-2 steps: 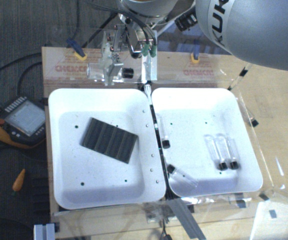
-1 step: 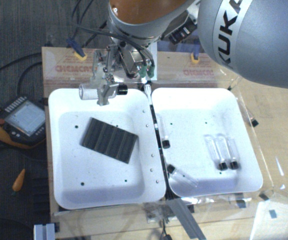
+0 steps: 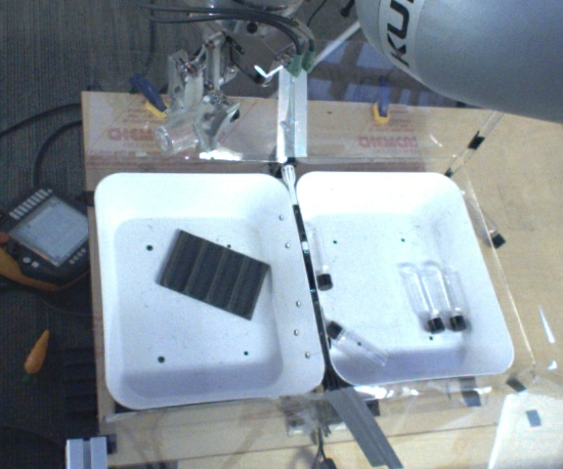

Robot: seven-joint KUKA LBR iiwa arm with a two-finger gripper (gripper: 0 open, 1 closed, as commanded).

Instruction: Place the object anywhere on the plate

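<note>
Camera view: wooden desk [image 3: 516,179] carries two white bins side by side. Left bin [image 3: 115,203] holds dark ribbed plate [image 3: 213,274], tilted, near centre, bare floor all round it. Right bin [image 3: 457,203] holds clear vials [image 3: 436,299] with black caps, side by side; another vial [image 3: 355,341] near divider. Gripper [image 3: 201,101] above desk's far edge, beyond left bin; fingers' spread cannot be told. Pendant [image 3: 42,237] on floor, left.

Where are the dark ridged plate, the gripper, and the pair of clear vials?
dark ridged plate [image 3: 213,274], camera view, centre of its top face
gripper [image 3: 199,115], camera view, midway between fingertips
pair of clear vials [image 3: 435,298], camera view, where both bodies meet
</note>
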